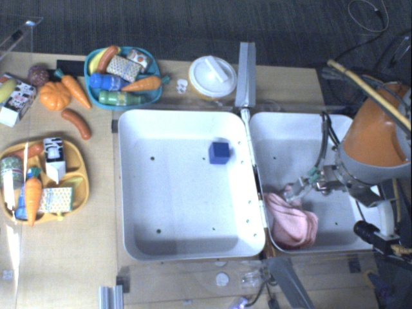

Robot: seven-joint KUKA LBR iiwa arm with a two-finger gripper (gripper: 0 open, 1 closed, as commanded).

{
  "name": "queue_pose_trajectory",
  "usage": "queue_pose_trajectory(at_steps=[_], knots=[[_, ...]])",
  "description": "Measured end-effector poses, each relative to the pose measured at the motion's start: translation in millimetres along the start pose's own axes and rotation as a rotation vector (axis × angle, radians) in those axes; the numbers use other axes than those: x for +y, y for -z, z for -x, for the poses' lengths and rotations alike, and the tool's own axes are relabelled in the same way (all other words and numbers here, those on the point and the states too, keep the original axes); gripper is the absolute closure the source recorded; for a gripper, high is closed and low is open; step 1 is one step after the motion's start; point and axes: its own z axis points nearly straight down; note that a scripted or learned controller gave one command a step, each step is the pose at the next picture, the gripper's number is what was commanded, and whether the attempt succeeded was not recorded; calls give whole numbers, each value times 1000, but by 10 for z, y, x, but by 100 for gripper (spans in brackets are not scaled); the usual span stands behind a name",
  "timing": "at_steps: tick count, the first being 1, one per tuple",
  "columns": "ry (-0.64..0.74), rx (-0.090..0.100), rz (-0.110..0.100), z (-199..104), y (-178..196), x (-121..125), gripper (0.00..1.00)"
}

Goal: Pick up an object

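A small blue cube (pixel 219 152) lies in the left bin (pixel 161 230), toward its upper right. In the right bin (pixel 335 237), a crumpled pink cloth (pixel 291 223) rests against the front left corner. My gripper (pixel 297 189) reaches in from the right and hangs low over the right bin, just above the cloth's upper edge. Nothing is visibly held in it. The grey arm with its orange band (pixel 373 137) covers the bin's right side.
A white lidded bowl (pixel 213 76) stands behind the bins. To the left, a blue bowl (pixel 122 76) and a yellow tray (pixel 45 182) hold toy food, with loose toy vegetables (pixel 61 95) nearby. A metal divider (pixel 245 76) runs between the bins.
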Motion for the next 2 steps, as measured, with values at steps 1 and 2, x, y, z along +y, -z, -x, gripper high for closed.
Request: queue_pose_trajectory(at_steps=[1, 2], knots=[[32, -1, 1, 257, -903, 722, 0], [30, -8, 22, 145, -923, 269, 0]])
